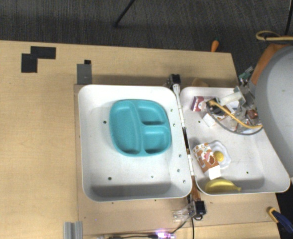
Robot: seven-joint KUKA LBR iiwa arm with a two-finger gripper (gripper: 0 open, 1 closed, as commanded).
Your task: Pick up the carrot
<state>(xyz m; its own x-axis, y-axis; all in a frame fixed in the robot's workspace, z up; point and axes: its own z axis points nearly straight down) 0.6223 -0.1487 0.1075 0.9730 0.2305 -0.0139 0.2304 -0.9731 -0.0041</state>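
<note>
Carrot: not identifiable with any certainty among the right bin's (266, 176) contents; possibly hidden beneath the arm (286, 113), or too small to tell.
Jaws: gripper (236, 111) low over the upper part of the right bin, amid cables and wrist hardware; cannot tell how far open, nor whether anything sits between them.
Right bin contents: small dark-red packet (198, 103) near the upper left corner; clear plastic pouch (211, 157) with orange, red and yellow print mid-bin; yellow banana (222, 185) against the near wall.
Left bin (94, 133): holds a teal divided plate (139, 127), three compartments, nothing visible in them.
Progress: nothing visibly lifted (judged from the scene alone); pick not yet shown as done. Left to do, presumably: locate the carrot, close on it, raise it clear of the bin.
Writing and brands: none legible; print on the packet and pouch too small and blurred to read.
Desk (32, 148): pale wood, black shapes at the far left.
Risk: clutter of cables near the gripper could mask a miss.
</note>
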